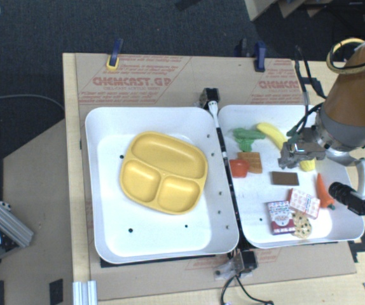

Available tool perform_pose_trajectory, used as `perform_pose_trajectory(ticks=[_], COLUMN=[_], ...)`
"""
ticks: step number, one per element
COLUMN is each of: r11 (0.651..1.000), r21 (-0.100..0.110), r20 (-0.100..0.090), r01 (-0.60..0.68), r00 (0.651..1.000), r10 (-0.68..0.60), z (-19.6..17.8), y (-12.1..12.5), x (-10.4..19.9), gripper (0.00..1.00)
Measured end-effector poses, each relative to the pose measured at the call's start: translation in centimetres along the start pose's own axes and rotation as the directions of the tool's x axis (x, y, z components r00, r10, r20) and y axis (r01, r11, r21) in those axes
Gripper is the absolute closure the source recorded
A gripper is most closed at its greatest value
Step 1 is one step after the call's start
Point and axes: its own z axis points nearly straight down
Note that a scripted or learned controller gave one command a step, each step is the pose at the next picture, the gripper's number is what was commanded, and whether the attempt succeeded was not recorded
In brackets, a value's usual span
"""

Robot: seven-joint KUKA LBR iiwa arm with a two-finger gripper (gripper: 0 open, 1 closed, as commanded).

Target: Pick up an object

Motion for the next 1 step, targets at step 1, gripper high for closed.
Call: perform_pose_trajectory(ticks=[1], r11=[1.0], r21=[0.001], r20=[0.0], r01=[0.0], r00=[1.0], r10=[0.0], z=[-2.76], y=[0.12], x=[0.0], gripper=[1.0])
